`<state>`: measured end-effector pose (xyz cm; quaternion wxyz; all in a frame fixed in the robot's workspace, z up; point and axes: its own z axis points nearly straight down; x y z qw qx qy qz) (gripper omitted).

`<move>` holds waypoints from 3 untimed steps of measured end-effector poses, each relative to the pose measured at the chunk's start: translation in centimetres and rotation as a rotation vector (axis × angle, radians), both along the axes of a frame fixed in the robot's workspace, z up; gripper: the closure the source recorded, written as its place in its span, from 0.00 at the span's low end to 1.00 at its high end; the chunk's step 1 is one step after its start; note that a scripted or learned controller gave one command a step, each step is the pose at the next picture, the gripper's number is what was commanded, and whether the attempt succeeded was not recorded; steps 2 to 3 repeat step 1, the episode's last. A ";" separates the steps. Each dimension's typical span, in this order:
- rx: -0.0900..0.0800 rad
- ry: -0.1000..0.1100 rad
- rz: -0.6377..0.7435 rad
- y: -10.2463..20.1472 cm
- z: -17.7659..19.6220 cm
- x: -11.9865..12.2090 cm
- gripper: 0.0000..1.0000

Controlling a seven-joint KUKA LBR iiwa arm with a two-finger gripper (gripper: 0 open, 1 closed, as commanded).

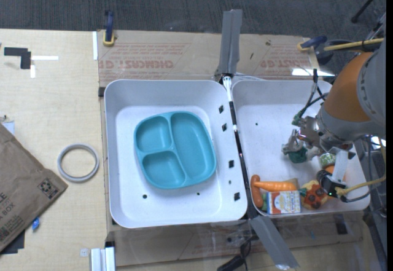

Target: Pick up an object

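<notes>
The right bin holds several small items along its near edge: an orange carrot, a white and orange carton and a red and yellow toy. A small dark green object lies in the middle right of that bin. My gripper hangs low over the bin, right at the dark green object's upper side; whether it touches the object I cannot tell. The grey arm with its orange band reaches in from the right. A green and white piece sits just under the wrist.
The left bin holds a teal divided plate. On the bench to the left lie a grey tape ring and a brown cardboard box. A grey post stands behind the gap between the bins.
</notes>
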<state>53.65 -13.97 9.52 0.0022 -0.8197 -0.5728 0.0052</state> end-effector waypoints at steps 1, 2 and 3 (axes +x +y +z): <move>0.002 -0.006 0.218 5.6 9.4 5.5 1.00; 0.002 -0.006 0.218 5.6 9.4 5.5 1.00; 0.002 -0.006 0.218 5.6 9.4 5.5 1.00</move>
